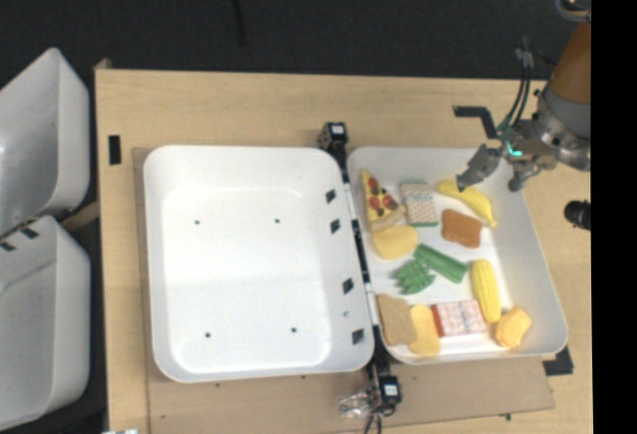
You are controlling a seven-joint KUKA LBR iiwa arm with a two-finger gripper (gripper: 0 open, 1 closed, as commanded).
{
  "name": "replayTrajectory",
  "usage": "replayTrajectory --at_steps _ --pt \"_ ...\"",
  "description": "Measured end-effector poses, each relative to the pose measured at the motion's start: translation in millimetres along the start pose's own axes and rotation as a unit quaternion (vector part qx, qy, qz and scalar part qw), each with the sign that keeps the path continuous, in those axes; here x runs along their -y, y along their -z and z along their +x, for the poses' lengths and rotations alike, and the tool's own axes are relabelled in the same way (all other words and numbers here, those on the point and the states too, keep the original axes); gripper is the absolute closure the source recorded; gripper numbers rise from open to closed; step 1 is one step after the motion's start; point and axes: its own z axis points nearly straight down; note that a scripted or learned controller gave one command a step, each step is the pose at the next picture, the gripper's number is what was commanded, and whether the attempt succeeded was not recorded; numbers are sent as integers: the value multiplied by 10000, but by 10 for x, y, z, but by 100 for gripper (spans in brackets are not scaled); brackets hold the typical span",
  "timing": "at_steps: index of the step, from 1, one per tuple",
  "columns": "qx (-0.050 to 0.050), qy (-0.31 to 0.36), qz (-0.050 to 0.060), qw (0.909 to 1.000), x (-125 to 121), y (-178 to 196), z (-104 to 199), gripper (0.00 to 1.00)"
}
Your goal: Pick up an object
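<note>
Gripper [501,166] spread open, holding nothing, over right bin [537,253] far edge, just beside banana [470,200]. Toy food crowds that bin wall to wall. Left bin [159,223] offers open floor.

Right bin [532,253] crowded with toy food [438,263]

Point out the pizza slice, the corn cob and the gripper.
pizza slice [378,199], camera view, middle of its topped face
corn cob [485,289], camera view, middle of the cob
gripper [501,169], camera view, midway between its fingertips
</note>
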Motion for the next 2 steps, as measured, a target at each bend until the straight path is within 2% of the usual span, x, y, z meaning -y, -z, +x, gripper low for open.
replayTrajectory --at_steps 1,2 --pt "20 -10 -66 10000 -235 -1173 868 0" --pt "-1 26 -64 10000 -742 -323 1269 0"
